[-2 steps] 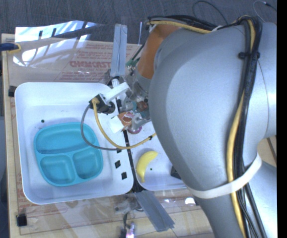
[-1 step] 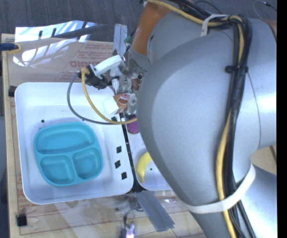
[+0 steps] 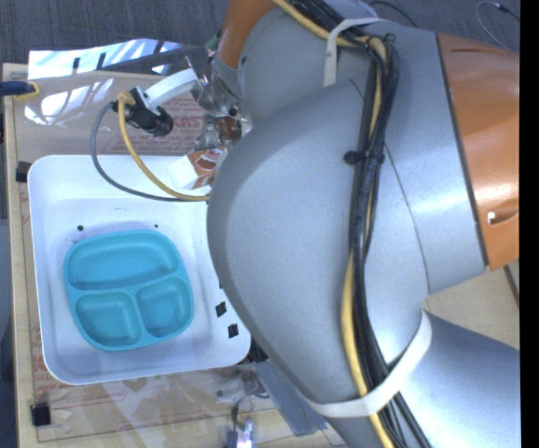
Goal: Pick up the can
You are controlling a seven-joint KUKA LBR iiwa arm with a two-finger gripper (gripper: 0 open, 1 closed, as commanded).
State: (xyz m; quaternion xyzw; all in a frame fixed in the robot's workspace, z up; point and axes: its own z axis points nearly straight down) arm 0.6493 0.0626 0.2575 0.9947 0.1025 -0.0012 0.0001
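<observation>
White bin (image 3: 46, 250) — one blue tray (image 3: 128, 289)

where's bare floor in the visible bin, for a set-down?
Bare strip of white bin floor between the blue divided tray and the bin's far wall, under the yellow cable loop. Narrower margins left of and below the tray. Right side is crowded: the arm covers it, gripper near the far rim.

Brownish can (image 3: 206, 160), mostly hidden, at the bin's upper edge
</observation>
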